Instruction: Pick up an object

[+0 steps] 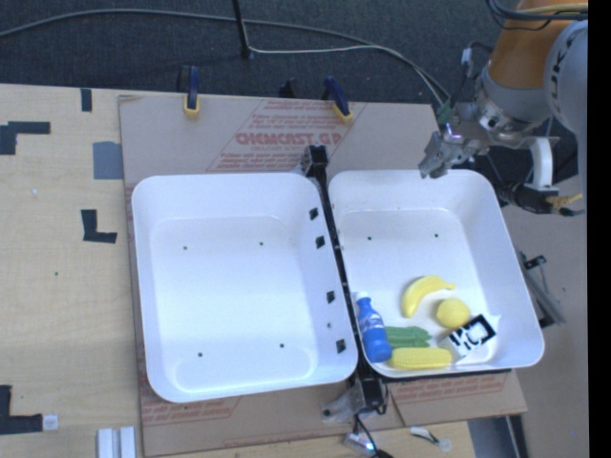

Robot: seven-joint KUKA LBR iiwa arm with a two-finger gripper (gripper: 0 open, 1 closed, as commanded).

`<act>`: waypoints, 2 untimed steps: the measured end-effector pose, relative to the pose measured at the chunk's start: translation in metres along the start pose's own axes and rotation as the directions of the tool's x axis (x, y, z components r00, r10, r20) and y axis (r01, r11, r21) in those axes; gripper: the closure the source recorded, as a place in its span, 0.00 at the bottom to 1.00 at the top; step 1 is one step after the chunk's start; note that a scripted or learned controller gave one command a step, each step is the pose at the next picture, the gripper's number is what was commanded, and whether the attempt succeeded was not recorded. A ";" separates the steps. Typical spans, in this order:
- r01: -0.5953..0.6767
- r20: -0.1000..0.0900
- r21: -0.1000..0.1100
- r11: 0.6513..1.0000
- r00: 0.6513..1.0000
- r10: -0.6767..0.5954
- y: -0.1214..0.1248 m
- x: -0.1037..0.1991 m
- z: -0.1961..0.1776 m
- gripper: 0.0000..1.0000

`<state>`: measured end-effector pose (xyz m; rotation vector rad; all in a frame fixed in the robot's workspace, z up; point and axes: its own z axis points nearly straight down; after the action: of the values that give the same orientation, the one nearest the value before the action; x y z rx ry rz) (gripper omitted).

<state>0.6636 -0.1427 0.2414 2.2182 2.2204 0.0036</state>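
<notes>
End effector (434, 163) hangs over the right bin's (496, 208) far rim, its grip unreadable from here; banana (424, 292), lemon (452, 311), corn (420, 358), blue bottle (371, 330) cluster near corner.

One fixed camera looks down at a slant on both white bins (229, 194) from fairly near.

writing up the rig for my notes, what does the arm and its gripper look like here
The arm has rounded grey housings with a glossy orange band above the wrist. Dark cables loop beside the band. Below sits a silvery metal wrist section, ending in a small dark gripper with two short fingers.
</notes>
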 end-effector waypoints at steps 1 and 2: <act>-0.001 0.000 0.002 1.000 1.000 0.001 0.001 0.000 -0.028 1.00; 0.003 -0.001 0.004 1.000 1.000 -0.003 -0.011 0.051 -0.029 1.00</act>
<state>0.6522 -0.0922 0.2702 2.2172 2.2261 0.0009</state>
